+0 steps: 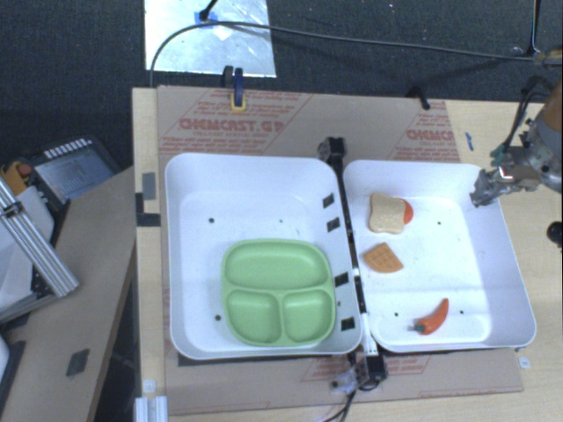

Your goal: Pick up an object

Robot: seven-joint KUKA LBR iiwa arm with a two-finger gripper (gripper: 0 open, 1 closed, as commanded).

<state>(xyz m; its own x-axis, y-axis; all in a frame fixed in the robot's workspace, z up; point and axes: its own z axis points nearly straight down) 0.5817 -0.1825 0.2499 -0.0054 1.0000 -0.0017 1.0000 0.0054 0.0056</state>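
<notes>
Progress: none that you can log yet. All candidate objects lie loose in the right-hand shallow white plastic bin, and nothing is lifted.

Inventory of that bin, as you see it from the overhead camera:
- pale beige bread-slice toy with a red-orange piece tucked at its right side, in the upper left part of the bin;
- tan waffle-textured square toy, just below the bread slice, slightly apart from it;
- orange-red curved pepper or carrot-like toy with a dark end, near the bin's front, well apart from the other two.

The left-hand white bin carries a light green three-compartment plastic tray in its front half; its compartments look bare.

Pincer: it hangs at the upper right edge of the right bin, on the end of the grey arm reaching in from the right. It sits well apart from all three toys and nothing shows between its tips. The tip region is small and dark, so you cannot tell whether it is spread or pressed together; record that as undetermined.

Remaining, by judgement: the whole pick, meaning travel over a chosen toy, descent, closure and lift. The bread slice is the nearest candidate. The bench under the bins shows printed brown board.
</notes>
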